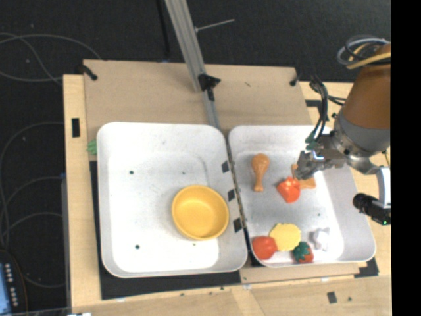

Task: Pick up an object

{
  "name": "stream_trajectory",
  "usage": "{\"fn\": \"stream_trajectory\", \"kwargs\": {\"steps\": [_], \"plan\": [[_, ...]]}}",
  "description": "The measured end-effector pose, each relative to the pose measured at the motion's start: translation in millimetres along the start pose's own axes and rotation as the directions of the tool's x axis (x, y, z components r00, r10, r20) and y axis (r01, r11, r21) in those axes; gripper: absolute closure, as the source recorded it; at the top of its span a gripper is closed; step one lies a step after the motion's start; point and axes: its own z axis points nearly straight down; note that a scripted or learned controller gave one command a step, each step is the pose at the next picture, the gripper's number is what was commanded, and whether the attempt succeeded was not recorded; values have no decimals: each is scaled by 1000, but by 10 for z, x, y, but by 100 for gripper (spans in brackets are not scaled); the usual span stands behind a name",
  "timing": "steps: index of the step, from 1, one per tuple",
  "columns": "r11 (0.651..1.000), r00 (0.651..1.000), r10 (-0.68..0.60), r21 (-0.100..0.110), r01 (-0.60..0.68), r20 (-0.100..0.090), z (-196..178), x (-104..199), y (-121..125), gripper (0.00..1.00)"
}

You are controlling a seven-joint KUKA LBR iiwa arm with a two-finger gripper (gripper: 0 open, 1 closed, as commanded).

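End effector tips indistinct over red toy

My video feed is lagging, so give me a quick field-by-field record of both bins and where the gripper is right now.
left bin: round yellow plastic bowl, upright, near its right wall
right bin: tan toy drumstick upper left; red toy pepper mid-bin; red toy tomato, yellow lumpy toy, small red-and-green toy and small white piece along the near wall
gripper: low over the right bin, just up and right of the red toy pepper
grasp: cannot tell
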Motion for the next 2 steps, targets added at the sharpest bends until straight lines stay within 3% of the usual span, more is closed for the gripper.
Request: {"fn": "stream_trajectory", "kwargs": {"steps": [2], "plan": [[1000, 1000, 3, 0, -3, -1, -4, 1047, 162, 100]]}}
